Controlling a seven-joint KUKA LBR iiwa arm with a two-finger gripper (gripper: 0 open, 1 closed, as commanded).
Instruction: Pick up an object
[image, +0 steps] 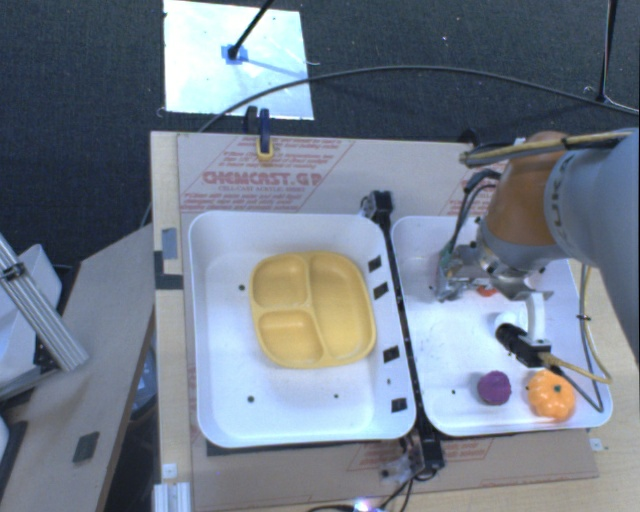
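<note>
The tool (452, 283) is down in the right bin (440, 400), near its upper left corner, with the grey arm (590, 205) and its orange band (520, 205) reaching in from the right. The arm covers most of the tool, so one cannot tell how it is set or whether it holds anything. A small patch of orange-red (484, 291) shows just beside the tool, too much hidden to name.

Lower in the same bin lie a purple ball (493, 387) and, just right of it near the lower right corner, an orange pumpkin-shaped toy (551, 395); the two are close but apart, and both are well apart from the tool. A black and white part (522, 338) hangs between the arm and these things, with a yellow cable running from it.

The left bin (215, 330) holds a yellow divided tray (312, 308) with three compartments, lying flat near the middle.

Both bins sit on a clear sheet (300, 175) on the table (165, 180), printed in red with "CHEMCAST GP" in large letters; the smaller lines around it are too fine to read. A blue and yellow clamp (263, 135) grips the sheet's far edge. Beyond is dark carpet (80, 80) with a shiny silver square (237, 58) on it and black cables crossing. At the left a lower board and a metal rail (40, 310) are cut off by the edge.
</note>
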